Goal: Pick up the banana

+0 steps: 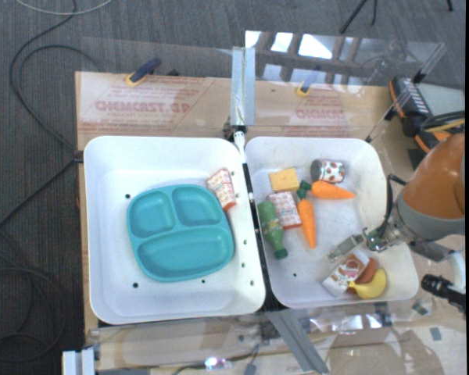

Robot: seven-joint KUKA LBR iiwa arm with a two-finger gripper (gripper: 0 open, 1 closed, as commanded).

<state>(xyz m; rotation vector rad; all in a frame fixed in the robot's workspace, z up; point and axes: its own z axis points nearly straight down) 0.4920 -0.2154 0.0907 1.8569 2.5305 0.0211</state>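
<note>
Banana lying flat, long axis left-right, ends curving upward

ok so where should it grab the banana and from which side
Judging by its pose, grip the banana across its curved middle, coming from above. It lies flat in the right bin's near-right corner, touching a packet on its left, so sideways approaches look crowded.
</note>
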